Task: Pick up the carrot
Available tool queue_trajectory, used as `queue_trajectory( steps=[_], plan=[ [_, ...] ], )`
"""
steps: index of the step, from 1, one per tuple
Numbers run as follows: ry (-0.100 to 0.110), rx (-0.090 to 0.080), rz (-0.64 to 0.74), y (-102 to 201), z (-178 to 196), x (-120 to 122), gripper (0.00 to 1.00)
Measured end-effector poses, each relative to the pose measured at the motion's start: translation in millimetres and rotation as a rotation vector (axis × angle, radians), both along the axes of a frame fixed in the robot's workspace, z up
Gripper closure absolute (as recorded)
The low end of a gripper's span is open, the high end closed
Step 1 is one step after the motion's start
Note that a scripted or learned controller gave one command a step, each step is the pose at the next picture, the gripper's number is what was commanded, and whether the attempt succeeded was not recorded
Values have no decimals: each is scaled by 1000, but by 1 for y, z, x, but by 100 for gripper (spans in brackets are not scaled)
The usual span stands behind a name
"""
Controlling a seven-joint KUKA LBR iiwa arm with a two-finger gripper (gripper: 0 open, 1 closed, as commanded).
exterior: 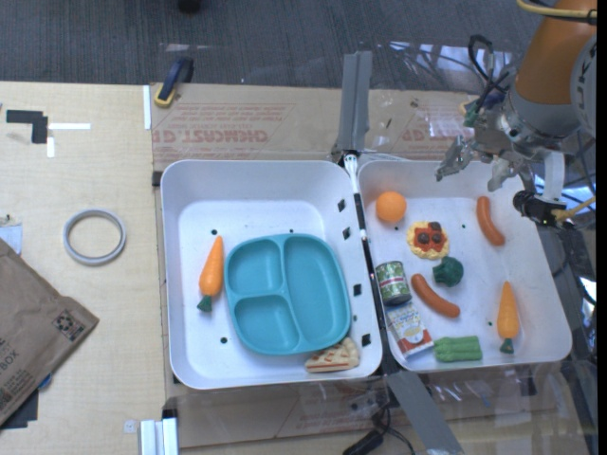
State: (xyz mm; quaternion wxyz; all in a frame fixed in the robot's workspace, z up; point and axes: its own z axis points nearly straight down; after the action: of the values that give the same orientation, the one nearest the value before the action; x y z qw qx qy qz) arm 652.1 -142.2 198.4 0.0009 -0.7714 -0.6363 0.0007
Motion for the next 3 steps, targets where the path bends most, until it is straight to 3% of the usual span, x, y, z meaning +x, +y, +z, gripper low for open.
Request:
queue_trajectory(
  steps=[1, 2, 3],
  plan=[
    [0, -1, -8, -44, -42, -63, 0],
    [2, 1, -169, -67, -79, -119, 0],
    [0, 10, -33, -65, -107, -149, 0]
  ],
)
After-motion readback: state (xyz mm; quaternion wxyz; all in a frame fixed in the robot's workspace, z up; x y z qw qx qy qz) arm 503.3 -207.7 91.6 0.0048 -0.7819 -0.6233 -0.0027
